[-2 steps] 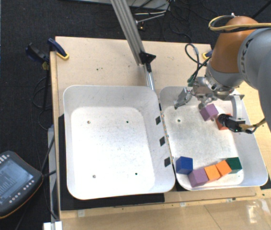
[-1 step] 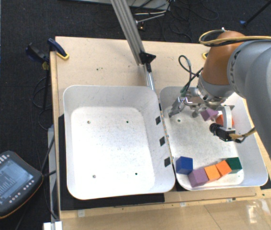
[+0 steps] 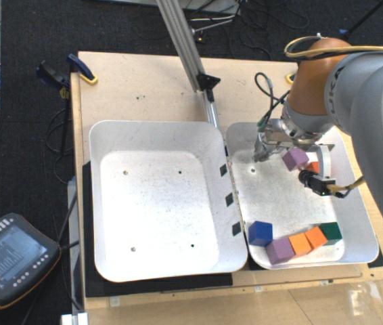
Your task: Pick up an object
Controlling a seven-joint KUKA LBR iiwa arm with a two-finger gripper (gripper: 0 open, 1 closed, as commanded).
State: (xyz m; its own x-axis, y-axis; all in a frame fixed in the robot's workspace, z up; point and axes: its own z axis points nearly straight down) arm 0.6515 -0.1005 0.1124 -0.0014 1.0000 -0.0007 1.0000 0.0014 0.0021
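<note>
My gripper hangs over the back part of the right bin, below the grey arm and its orange band. A light purple block shows just right of the gripper's tip, with a bit of an orange-red thing behind it. Whether that block is held or lies on the bin floor I cannot tell. Along the bin's front edge lie a blue block, a purple block, two orange blocks and a green block.
The left bin stands beside the right one, with black clips along their shared rim. A metal pole slants down to the bench behind the bins. A teach pendant lies off the bench at the lower left.
</note>
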